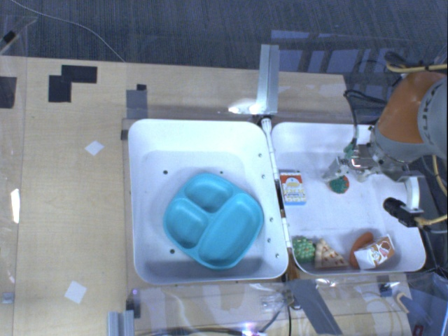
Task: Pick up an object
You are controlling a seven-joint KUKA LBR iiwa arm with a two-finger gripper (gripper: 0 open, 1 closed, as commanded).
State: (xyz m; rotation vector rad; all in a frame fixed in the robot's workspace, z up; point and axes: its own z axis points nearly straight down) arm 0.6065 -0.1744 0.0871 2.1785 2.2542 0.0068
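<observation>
Risk: miss or slip. Gripper (348,165) sits low in right bin (308,135), jaws hard to read, cannot tell how open. Small green object (339,184) lies just below them, not visibly held. Off-centre closing could knock it away toward the box (292,187).

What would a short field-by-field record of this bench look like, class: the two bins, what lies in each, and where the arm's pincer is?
left bin: holds a blue divided plate, three compartments
right bin: holds several small items
near divider: small card box, lying flat
front edge: green bumpy item beside a pizza-slice toy
front right: orange-brown item touching a white packet
arm: reaches in from the right, over the right bin
pincer: above the bin's back half, next to a small green round object
grasp: cannot tell
</observation>
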